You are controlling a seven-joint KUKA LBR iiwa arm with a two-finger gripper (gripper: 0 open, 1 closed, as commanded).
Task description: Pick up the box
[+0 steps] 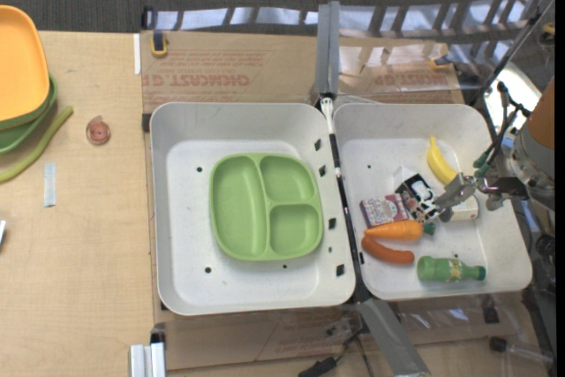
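Right, I'm scanning from the far left of my feed: a stack of orange and green plastic plates (19,93) sits at the edge of the wooden bench top (79,278), with a small pink round token (98,131) lying on the wood just beside it. Moving along, I've got the left shallow white bin (177,278), and in the middle of it lies a light green divided plastic plate (267,207) with three compartments, lying flat. Across the centre join now, into the right shallow white bin (503,274). Nearest the join is the small pink and white printed box (382,210), lying flat, and that's my target. Just below it an orange toy carrot (395,231) lies crosswise, with a red toy sausage (388,252) just under that. To the right of the box is a small black and white packet (413,189), and above that a yellow toy banana (440,160) stands tilted. Lower right, a green plastic bottle (450,270) lies on its side. The grey two-finger gripper (446,204) reaches in from the right, tips low beside the black packet, right of the box and apart from it. How far its jaws are parted I can't tell, and I see nothing gripped.
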